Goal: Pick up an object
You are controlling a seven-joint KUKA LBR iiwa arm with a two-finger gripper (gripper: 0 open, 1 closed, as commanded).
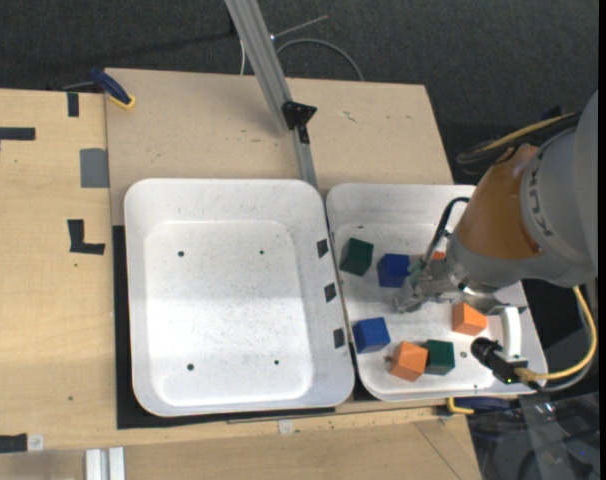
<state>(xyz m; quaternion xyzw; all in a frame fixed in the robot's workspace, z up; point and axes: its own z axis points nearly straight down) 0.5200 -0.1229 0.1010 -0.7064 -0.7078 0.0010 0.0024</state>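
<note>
Lower right of frame: right bin holds six small blocks. Nearest the bottom edge, an orange block sits touching a dark green block on its right; a blue block lies just left of the pair, close to the wall shared w/ the other bin. Further right, a second orange block sits near the bin's right side, just beside the robot's wrist hardware.

Mid-bin: the gripper is lowered into the right bin, tips just below a second blue block, near it but w/ contact unclear. Nothing is seen between the tips; whether they stand wide or narrow can't be told from this angle. A second dark green block rests tilted, up and left of that blue one, apart from it.

Arm, grey w/ orange band, enters from the right edge, approx. mid-height, over the bin's right rim.

Left bin, centre of frame, sits side by side w/ the right bin, rims touching.

Upper part: a metal pole runs diagonally from top centre down to the bins' junction, over the wooden bench.
</note>
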